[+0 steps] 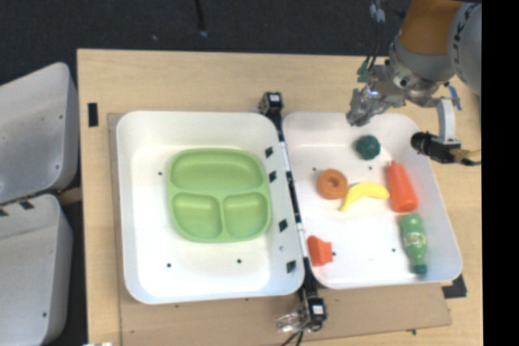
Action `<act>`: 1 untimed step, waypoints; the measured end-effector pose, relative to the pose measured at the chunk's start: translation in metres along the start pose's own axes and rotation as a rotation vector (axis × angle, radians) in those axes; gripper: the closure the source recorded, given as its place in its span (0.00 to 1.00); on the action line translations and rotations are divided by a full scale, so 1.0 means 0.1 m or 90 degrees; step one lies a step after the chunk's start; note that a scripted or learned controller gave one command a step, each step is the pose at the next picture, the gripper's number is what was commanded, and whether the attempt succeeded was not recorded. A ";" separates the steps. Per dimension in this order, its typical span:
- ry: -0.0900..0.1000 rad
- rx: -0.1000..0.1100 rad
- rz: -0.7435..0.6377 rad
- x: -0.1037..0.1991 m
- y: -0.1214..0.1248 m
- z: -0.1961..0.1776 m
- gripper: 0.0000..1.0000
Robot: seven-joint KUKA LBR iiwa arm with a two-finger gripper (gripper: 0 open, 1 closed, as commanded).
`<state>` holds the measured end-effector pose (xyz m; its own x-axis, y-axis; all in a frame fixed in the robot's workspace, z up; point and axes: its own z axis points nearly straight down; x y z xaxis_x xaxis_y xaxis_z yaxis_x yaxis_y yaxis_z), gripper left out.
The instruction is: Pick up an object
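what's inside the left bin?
The left white bin holds one light-green plastic divided tray, its three compartments bare. Whatever lies beneath the tray is covered.

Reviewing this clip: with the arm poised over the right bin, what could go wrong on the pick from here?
1. The gripper hovers by the bin's far rim, just above the small dark green round object; a descent there could clip the rim or roll the object away.
2. The orange ring-shaped doughnut touches the yellow banana, so grabbing one may drag the other.
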<state>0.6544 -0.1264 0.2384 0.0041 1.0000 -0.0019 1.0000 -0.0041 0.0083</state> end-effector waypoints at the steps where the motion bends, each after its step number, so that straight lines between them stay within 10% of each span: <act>1: 0.001 0.001 -0.004 -0.01 0.02 -0.55 1.00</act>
<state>0.6555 -0.1277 0.2929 -0.0024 1.0000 -0.0011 1.0000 0.0024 0.0072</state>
